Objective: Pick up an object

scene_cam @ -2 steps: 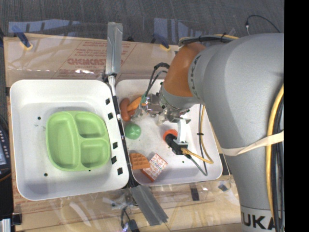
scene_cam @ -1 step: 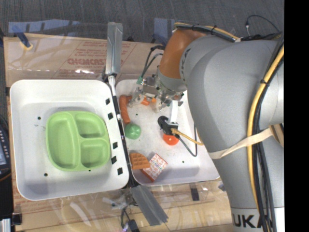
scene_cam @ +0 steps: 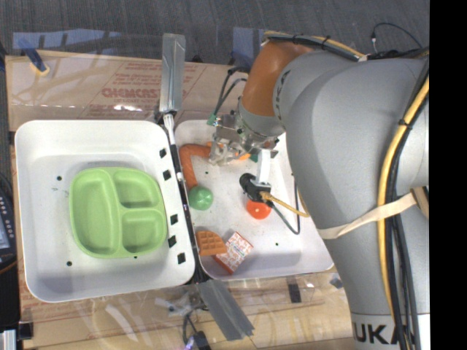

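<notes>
The claw (grip state unclear) hangs just right of the orange carrot.

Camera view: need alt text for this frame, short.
A grey robot arm with an orange band reaches from the right into the right white bin, its gripper low over an orange carrot-shaped toy. Nearby lie a small green ball, an orange ball, a waffle-like piece and a small printed packet. The left white bin holds a light green divided plastic tray.

The big grey arm covers the right bin's three o'clock side; the gripper's fingers are too cluttered to read.
</notes>
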You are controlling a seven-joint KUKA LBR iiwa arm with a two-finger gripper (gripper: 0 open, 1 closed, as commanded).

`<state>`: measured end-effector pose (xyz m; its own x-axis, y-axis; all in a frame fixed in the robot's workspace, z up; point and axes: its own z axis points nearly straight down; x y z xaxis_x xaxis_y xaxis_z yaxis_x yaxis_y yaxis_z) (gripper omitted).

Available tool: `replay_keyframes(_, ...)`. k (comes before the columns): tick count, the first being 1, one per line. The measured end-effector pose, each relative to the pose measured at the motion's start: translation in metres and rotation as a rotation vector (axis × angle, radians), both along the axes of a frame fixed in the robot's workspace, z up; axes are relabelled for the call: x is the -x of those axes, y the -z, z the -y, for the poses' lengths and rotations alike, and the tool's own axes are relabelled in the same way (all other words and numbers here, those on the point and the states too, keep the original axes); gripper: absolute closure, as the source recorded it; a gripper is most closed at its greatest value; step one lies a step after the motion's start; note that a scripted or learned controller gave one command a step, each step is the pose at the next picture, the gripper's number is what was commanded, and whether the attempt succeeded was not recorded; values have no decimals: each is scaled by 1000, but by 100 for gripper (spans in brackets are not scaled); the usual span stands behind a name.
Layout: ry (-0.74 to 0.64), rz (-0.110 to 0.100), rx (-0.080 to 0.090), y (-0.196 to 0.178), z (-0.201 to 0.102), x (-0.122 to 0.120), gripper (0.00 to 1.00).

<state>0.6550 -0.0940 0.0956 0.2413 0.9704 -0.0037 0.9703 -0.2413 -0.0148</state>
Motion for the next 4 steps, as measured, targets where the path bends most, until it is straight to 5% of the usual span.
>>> replay_keyframes(1, -1, -1, 0, 0, 0, 0, 0)
replay_keyframes(2, -133, 7, -3, 6, 14, -1, 0)
replay_keyframes(3, -140, 1, -4, -1, 12, -1, 100)
replay_keyframes(4, -343, 4, -7, 3, 51, 0, 100)
